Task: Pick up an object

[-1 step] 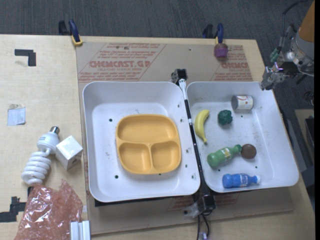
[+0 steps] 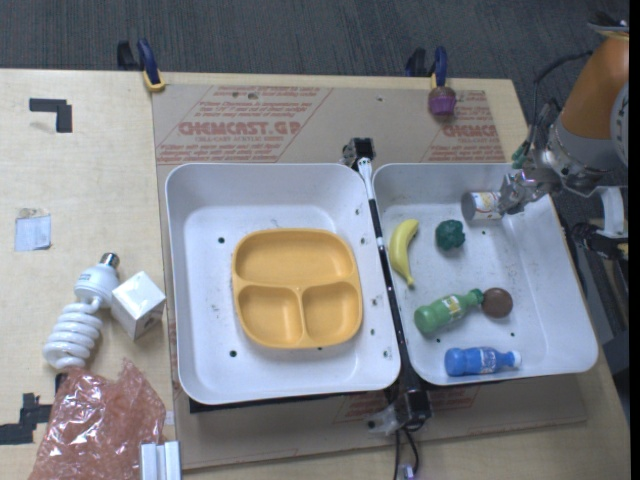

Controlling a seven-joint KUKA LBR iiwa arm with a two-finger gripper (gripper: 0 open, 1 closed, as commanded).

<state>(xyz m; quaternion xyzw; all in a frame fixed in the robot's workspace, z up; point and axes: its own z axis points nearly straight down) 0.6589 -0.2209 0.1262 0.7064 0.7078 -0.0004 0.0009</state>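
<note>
The arm's gripper [image 2: 512,190] sits at the far right corner of the right bin [image 2: 560,340], just beside a small silvery can-like object [image 2: 480,204] with a yellowish end, and appears to be touching it; whether the jaws are spread or pinching cannot be told from this slanted view. My judgement is that the pick is at the approach-or-grasp step, with nothing clearly lifted. Toward the near side of that bin from the can lie a dark green lump [image 2: 450,235], a banana [image 2: 403,249], a green bottle [image 2: 447,311], a brown ball [image 2: 497,302] and a blue bottle [image 2: 480,360]. The next move calls for a firm close on the can and a straight lift clear of the bin wall. The left bin [image 2: 195,268] holds a yellow divided tray [image 2: 297,288]. On the brown sheet [image 2: 240,118] beyond the bins, red print reads "CHEMCAST", repeated; the smaller lines are too fine to read.
</note>
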